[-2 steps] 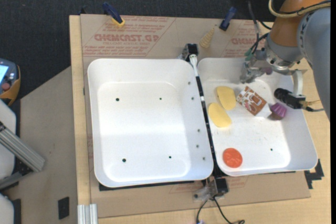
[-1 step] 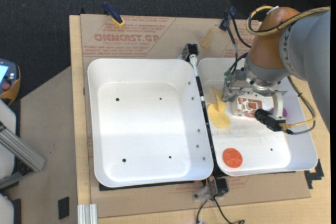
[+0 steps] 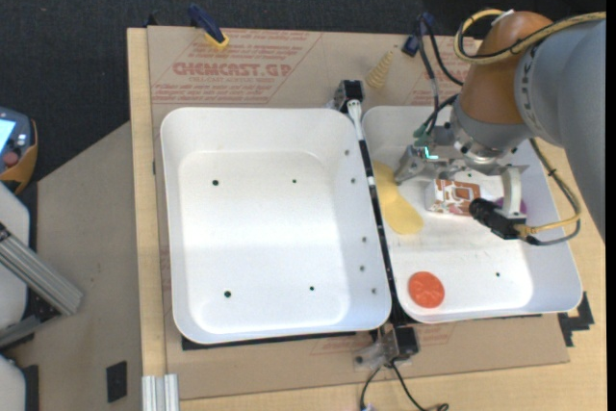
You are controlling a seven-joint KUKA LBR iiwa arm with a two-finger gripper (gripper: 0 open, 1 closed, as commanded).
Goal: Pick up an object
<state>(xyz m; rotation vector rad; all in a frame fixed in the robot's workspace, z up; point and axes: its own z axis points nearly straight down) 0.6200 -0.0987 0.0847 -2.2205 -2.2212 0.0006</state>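
The right bin (image 3: 539, 289) holds three things. A pale yellow elongated object (image 3: 397, 204) lies along its left wall. A round orange-red object (image 3: 426, 289) sits near the front edge. A small white object with red and brown markings (image 3: 454, 196) lies near the middle, partly covered by the arm. My gripper (image 3: 462, 186) is low over this patterned object, directly above or touching it, with the grey wrist and orange band (image 3: 496, 82) rising behind it. The wrist hides the contact, so I cannot make out a grasp.
The left bin (image 3: 260, 226) stands beside the right one, their walls meeting at a black strip (image 3: 372, 197). Both rest on a cardboard sheet (image 3: 241, 63) with blue clamps (image 3: 207, 26) at the back. Cables (image 3: 544, 228) loop from the wrist over the right bin.
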